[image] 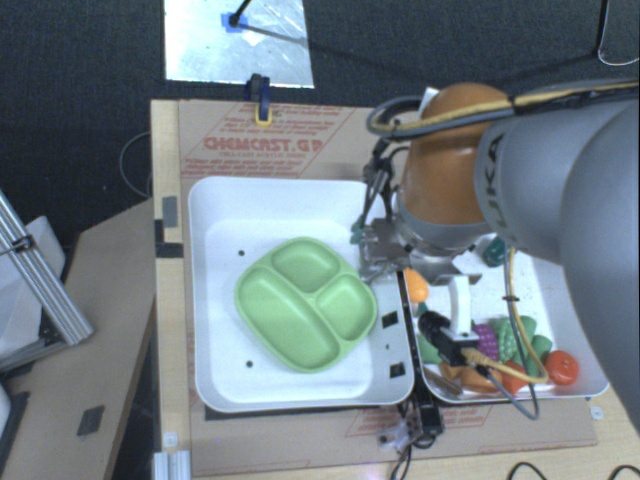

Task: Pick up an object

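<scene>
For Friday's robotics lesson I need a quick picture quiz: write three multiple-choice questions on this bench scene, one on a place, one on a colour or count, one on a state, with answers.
1. Where does the divided plate lie?
A. left bin
B. right bin
C. on the cardboard

2. How many compartments has the plate?
A. two
B. three
C. five

3. How does the plate sit?
A. flat, open side up
B. upside down
C. leaning on the bin wall

Answers:
1 A, it rests inside the left bin.
2 B, ridges split it into three.
3 A, its hollows face the camera.

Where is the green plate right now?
The green plate lies in the left bin, towards its right wall, just left of the gripper.
</scene>
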